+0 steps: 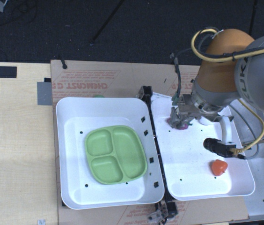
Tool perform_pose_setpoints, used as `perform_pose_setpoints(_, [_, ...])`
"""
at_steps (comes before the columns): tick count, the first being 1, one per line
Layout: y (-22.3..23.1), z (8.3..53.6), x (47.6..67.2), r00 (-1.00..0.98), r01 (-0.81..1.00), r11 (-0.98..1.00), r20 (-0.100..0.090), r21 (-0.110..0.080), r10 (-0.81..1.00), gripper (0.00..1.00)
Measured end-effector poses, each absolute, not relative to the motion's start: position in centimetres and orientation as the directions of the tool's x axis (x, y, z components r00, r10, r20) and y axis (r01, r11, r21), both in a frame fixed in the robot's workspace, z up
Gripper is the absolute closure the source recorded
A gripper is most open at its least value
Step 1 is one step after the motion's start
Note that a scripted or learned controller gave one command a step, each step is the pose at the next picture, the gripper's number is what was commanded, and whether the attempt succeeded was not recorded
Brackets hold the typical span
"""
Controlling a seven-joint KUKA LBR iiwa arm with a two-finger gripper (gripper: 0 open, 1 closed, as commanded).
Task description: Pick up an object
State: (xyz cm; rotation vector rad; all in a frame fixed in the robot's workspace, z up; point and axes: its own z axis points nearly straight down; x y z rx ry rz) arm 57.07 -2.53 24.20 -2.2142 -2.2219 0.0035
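Contact looks near: we see the tool [182, 117] low over a small purple object [180, 124] in the right white bin [244, 184]; whether it grips, we cannot tell.

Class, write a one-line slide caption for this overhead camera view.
Gripper lowered over a purple object in the right bin; green plate in the left bin.

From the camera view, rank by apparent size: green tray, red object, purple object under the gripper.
1. Green tray, by far the largest.
2 and 3. Red object and purple object look similar; the gripper hides part of the purple one, so I won't rank them.
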Motion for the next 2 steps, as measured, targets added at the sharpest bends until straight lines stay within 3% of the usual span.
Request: perform_pose_setpoints(2, [8.6, 23.3, 55.2, -0.005, 1.000, 0.005, 0.002, -0.006, 1.000, 1.00])
